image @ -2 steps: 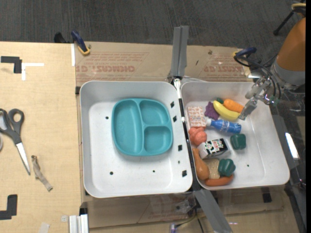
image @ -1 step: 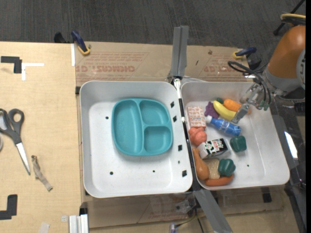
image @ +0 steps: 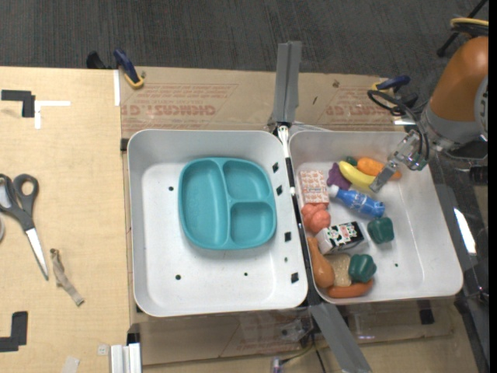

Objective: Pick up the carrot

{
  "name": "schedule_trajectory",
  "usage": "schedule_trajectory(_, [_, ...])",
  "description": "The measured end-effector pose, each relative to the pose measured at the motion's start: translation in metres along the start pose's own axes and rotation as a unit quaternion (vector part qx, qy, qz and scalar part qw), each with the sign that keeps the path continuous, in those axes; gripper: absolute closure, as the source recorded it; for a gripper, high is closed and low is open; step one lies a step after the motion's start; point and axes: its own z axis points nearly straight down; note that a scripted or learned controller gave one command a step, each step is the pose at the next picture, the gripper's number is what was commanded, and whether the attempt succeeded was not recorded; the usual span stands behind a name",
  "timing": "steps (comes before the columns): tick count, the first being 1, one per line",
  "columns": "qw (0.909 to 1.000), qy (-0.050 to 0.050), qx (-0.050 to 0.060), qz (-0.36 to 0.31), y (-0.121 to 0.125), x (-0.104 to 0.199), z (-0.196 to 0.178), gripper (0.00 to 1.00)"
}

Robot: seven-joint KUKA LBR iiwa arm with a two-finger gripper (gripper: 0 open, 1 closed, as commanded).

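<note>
The carrot (image: 368, 165) is a short orange piece with a small green end. It lies in the far part of the right bin (image: 432, 284), just behind a yellow banana (image: 356, 176). My gripper (image: 386, 177) comes in from the right and hangs low over the carrot's right end, which it partly hides. Whether it touches the carrot is unclear. The arm's orange band (image: 460, 76) sits at the upper right.
Around the carrot lie a purple piece (image: 335, 176), a blue bottle (image: 359, 202), a black-and-white carton (image: 342, 237), two green toys (image: 380, 229) and long orange-red pieces (image: 348, 290) at the near wall. A teal divided plate (image: 229, 204) sits in the left bin. Scissors (image: 27, 208) lie far left.
</note>
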Motion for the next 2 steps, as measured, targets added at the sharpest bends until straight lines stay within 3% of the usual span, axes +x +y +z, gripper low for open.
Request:
schedule_trajectory(1, [0.9831, 0.001, 0.001, 0.183, 0.0039, 0.0035, 0.0064, 0.0])
schedule_trajectory(2, [0.9461, 0.007, 0.0, 0.324, 0.0124, 0.0, 0.0054, 0.0])
